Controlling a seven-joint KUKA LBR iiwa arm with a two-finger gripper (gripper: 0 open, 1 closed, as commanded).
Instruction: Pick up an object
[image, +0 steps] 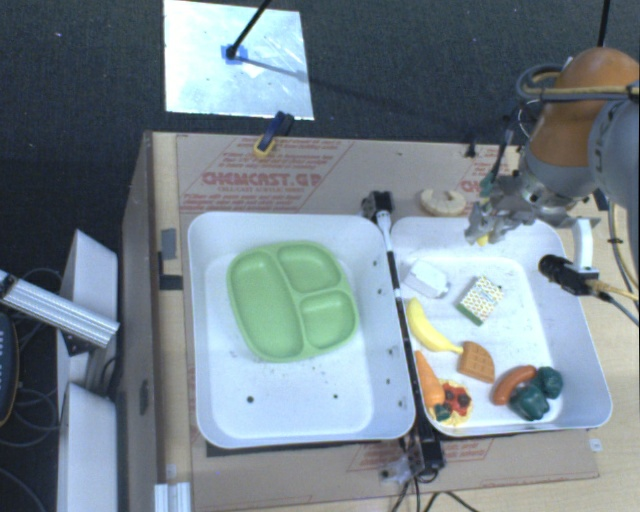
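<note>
Dark carpet surrounds a bench topped with printed cardboard (260, 175), where two shallow white bins sit side by side, touching along their shared edge. From where I stand, the right bin (560, 330) carries all the loose items, eight by my count: one white block (428, 279) at about 10 o'clock in the bin, one patterned box (481, 299) tilted just beside it toward 3 o'clock, one banana (430, 331) along the left wall, one waffle-brown piece (477, 361) touching the banana's tip, one carrot (429, 379) at 7 o'clock, one small plate of red and dark berries (455, 400) against the carrot, one sausage (513, 382) at 5 o'clock, and one dark green vegetable (536, 393) touching the sausage. None of them is lifted; all lie on the bin floor.

One gripper (490, 225) hangs over the right bin's far edge, at about 12 o'clock, well apart from the white block below it. Something small and yellow shows at its tip, too blurred to name, and I cannot tell whether the fingers stand apart or together, nor whether they clasp anything. One grey arm with an orange band (590, 85) reaches in from the right.

The left bin (300, 410) bears one green divided tray (292, 300) with three compartments. Outside the bins, one round tan disc (442, 202) rests on the cardboard at 12 o'clock, one yellow-tipped clamp (272, 134) sits at the cardboard's far edge, and one silvery sheet (236, 58) lies on the carpet beyond.
</note>
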